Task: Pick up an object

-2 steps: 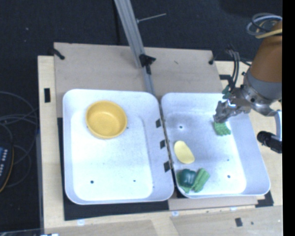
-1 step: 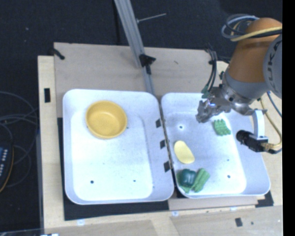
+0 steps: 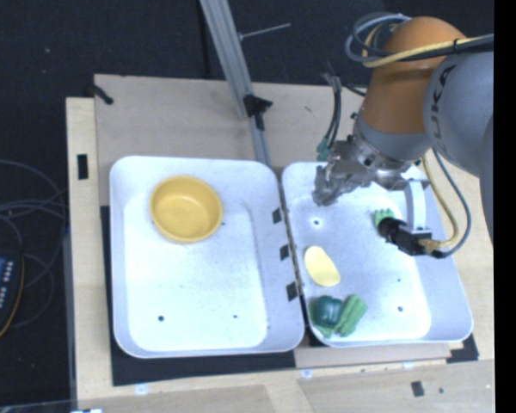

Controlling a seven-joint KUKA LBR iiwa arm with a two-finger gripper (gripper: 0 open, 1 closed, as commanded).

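So, looking down from the overhead camera: two white bins sit side by side on the worktop (image 3: 181, 114). The left bin (image 3: 198, 317) has a yellow bowl (image 3: 187, 208) near its back left corner. The right bin (image 3: 413, 312) is where the action is. There's a pale yellow oval piece (image 3: 322, 267) lying flat near the divider, and just in front of it, close to the bin's front wall, a dark green lump (image 3: 328, 310) touching a lighter green pod-shaped thing (image 3: 353, 313). Over by the right side there's another small green bit (image 3: 383, 220) next to a black cable fitting, partly hidden, so I can't say what it is.

The gripper (image 3: 328, 181) hangs over the back left part of the right bin, well apart from all of those. At this angle I can't tell how it's set, and nothing shows in it.

My take on doing this well: go for the pale yellow oval piece. It's the nearest, it lies alone, and there's bare bin floor around it. The green pair is touching and jammed near the wall, so a grab there probably pinches badly or knocks one away. Center over the oval, line up across its narrow width, drop straight down, and watch the divider wall on the left.
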